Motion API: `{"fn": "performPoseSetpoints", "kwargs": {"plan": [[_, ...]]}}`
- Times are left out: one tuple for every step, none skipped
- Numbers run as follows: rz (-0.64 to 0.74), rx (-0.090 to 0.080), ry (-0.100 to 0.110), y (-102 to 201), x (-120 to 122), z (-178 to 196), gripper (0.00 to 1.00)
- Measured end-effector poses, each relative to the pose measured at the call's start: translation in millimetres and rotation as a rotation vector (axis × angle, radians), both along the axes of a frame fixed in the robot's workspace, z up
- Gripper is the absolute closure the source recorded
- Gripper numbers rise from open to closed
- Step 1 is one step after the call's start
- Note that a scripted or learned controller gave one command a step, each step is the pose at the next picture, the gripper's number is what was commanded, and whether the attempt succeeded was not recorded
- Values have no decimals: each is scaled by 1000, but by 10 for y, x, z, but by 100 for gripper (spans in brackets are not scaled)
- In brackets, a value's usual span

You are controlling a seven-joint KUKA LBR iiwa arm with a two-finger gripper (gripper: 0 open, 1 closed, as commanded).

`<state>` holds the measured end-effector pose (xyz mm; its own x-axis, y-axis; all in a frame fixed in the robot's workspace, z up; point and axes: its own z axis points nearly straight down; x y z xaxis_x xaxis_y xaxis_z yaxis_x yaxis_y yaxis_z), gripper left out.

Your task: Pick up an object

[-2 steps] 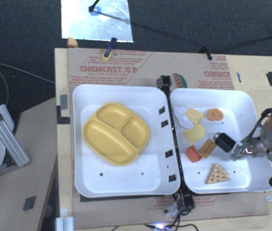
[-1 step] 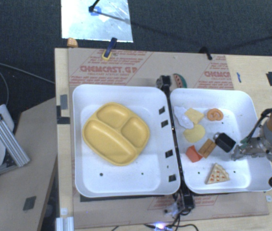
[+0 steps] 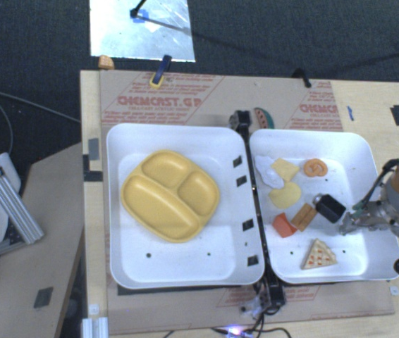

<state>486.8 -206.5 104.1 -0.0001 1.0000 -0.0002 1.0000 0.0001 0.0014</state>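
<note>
over the right bin (image 3: pixel 358 150), at the frame's right, the gripper (image 3: pixel 353 222) hovers, spread impossible to tell; approach step, i judge, next lowering squarely onto the nearby waffle piece (image 3: pixel 318 255).

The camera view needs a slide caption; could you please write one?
The gripper over the right bin of small objects; a yellow divided tray lies in the left bin.

We find two bins side by side on the desk (image 3: pixel 91 210), the left bin (image 3: pixel 185 259) at 9 o'clock of the right bin (image 3: pixel 354 153), and in the left one a divided tray (image 3: pixel 170 196) lies at centre. In the right bin a spiral piece (image 3: pixel 315 167) lies at 12 o'clock, a triangular waffle (image 3: pixel 318 255) at 6, and a wafer bar (image 3: pixel 303 217) near centre touches a small cube (image 3: pixel 283 224) at its 8 o'clock. The end effector (image 3: pixel 354 222) sits over this bin at 3 o'clock of the wafer bar.
</note>
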Motion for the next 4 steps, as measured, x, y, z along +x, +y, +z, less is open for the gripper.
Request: {"fn": "performPoseSetpoints", "kwargs": {"plan": [[1, 0, -1, -1, 2, 50, 100], [0, 0, -1, 0, 1, 45, 100], [0, 0, 1, 2, -1, -67, 100], [2, -1, -2, -2, 4, 38, 100]]}}
